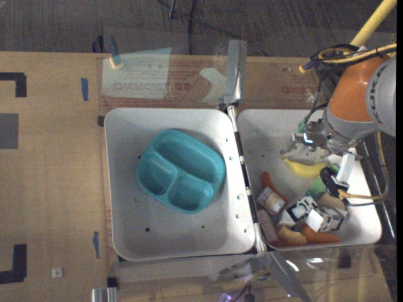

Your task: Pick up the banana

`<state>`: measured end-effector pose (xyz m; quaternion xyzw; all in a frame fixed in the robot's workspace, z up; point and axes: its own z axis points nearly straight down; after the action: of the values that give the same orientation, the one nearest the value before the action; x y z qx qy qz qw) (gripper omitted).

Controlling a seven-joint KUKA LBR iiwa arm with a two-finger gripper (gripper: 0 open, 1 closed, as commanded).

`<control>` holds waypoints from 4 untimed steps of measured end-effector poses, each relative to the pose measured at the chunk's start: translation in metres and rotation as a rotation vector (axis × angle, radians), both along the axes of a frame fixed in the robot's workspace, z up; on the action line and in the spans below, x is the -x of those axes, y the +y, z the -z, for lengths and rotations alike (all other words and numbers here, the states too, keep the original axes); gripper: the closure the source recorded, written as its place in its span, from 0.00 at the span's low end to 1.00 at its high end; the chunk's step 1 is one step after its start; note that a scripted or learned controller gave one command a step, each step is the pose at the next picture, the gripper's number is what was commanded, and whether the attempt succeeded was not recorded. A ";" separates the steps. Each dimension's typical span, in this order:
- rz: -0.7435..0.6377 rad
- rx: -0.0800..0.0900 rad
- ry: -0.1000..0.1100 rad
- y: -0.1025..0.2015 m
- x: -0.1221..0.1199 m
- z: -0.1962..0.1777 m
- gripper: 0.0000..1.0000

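1. Camera view looks down on the counter (50,168) with two white bins side by side. The left bin (126,231) has a teal divided tray (181,170) sitting a bit above its middle, with plenty of bare white floor around it, mostly toward the near edge.
2. The right bin (261,131) is way more crowded. The banana (303,168) lies around the middle of it, toward the right side, and only a yellow sliver of it shows under the arm's wrist.
3. The claw (306,142) is right over the banana, just about on top of it. Honestly can't tell how far it's spread or if it's got hold of anything, the wrist hardware blocks it.
4. The arm (365,96) comes in from the right and covers the bin's far right corner and part of its right rim.
5. Open room in that bin is basically the far left part, near the divider between the bins.
6. Near edge is a pile: a small carton (271,200), a red sausage-looking thing (269,181), a carrot (321,236), some black-and-white blocks (312,214). It's all jumbled and touching, so it's hard to make out what's what.
7. A cable (365,197) runs across the right rim.
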<state>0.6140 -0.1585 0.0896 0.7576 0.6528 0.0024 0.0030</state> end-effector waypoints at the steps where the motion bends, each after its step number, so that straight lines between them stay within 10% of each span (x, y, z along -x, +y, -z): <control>1: -0.056 0.001 -0.004 0.004 0.030 0.000 0.00; 3: -0.043 0.003 -0.009 0.036 0.108 -0.001 0.00; 4: -0.039 0.012 -0.013 0.032 0.107 -0.012 1.00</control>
<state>0.5071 -0.1262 0.1014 0.7447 0.6673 0.0035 0.0116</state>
